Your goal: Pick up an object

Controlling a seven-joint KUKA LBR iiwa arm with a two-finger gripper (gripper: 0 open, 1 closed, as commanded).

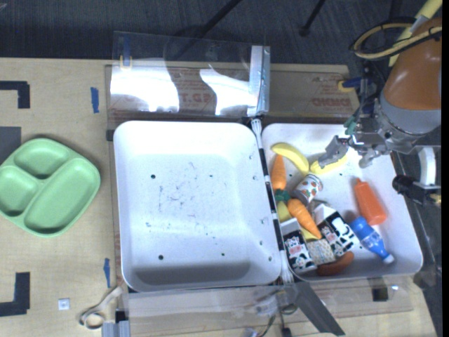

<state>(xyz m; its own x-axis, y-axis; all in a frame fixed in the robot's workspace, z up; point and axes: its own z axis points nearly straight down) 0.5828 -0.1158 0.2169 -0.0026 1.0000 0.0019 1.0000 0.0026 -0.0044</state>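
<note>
1. The arm (410, 90) is reaching in from the right and hanging over the upper part of the right bin (414, 255); its gripper (349, 148) is sitting just above the right end of the banana (300, 157); I am reading this as the approach step, with nothing lifted yet.

2. The gripper's two fingers are looking spread apart, one pointing toward the banana and the other lying further right; nothing is showing between them, so it is holding nothing.

3. The candidates are all lying in the right bin: the banana near the top left, a carrot (279, 172) just below it against the dividing wall, a second carrot (304, 218) lower down, an orange bottle (369, 201) to the right, a blue bottle (370, 238) below that, and black-and-white cartons (335, 232) crowding the bottom; the left bin (140, 146) is bearing none of them.

4. The next move, as I am judging it, is calling for a short descent onto the banana's end, fingers straddling its curve before closing; the curved skin may be slipping sideways, and the neighbouring carrot is lying close.

5. A green divided plate (46, 186) is resting on the bench, well apart to the left.
</note>
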